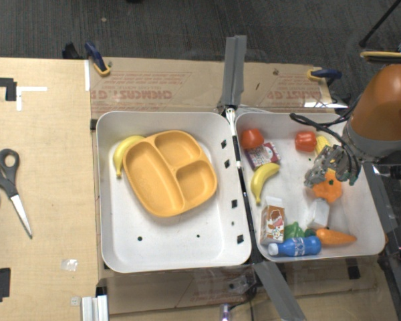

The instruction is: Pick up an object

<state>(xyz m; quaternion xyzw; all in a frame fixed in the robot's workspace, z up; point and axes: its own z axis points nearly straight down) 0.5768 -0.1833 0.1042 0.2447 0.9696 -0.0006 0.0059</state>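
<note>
My gripper (323, 168) hangs low in the right bin (369, 199), toward its right side. It sits directly over the upper edge of an orange toy fruit (329, 190) and partly covers it. I cannot tell whether they touch. A red pepper (305, 141) and a small yellow piece (322, 143) lie just behind the gripper. Left of it lie a yellow banana (264, 179), a red tomato (252, 138) and a purple snack packet (262, 156).
At the right bin's front lie a carrot (335, 237), a blue bottle (295, 247), a green piece (293, 231), a small brown box (274, 223) and a white item (319, 212). The left bin (187, 246) holds a yellow divided plate (170, 172) and a banana (122, 154). Scissors (10, 182) lie on the bench.
</note>
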